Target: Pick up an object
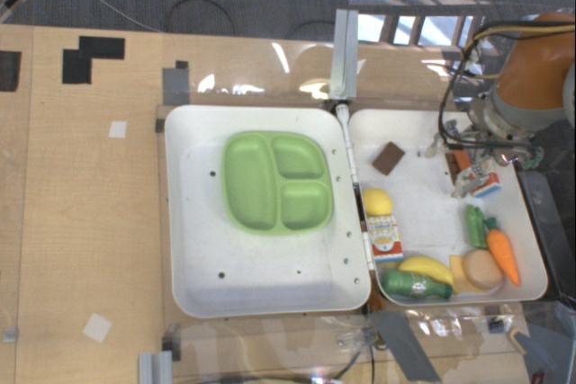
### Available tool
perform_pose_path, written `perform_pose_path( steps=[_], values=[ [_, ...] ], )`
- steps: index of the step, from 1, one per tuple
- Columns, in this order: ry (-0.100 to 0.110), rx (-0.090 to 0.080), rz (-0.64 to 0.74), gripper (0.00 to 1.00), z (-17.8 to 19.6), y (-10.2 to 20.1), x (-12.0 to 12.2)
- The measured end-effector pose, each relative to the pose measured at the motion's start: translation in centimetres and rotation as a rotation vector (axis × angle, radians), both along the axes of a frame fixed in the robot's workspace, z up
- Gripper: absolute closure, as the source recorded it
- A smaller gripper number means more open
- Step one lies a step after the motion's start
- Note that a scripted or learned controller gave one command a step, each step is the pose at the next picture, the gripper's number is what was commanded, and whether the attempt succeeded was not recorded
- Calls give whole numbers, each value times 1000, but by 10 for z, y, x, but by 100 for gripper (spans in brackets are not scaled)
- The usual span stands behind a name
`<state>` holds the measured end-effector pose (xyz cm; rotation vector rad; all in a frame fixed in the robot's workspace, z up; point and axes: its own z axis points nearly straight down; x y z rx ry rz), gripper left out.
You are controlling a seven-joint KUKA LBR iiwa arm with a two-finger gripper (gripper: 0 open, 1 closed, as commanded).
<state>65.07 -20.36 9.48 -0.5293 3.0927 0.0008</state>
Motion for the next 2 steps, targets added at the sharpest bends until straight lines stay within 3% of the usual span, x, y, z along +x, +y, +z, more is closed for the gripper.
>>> perform_pose_path(
  steps=[1, 2],
  values=[
    [-9, -2, -2, 0, -6, -2, -50],
    [-10, -3, -114, 0, -5, -1, -99]
  ],
)
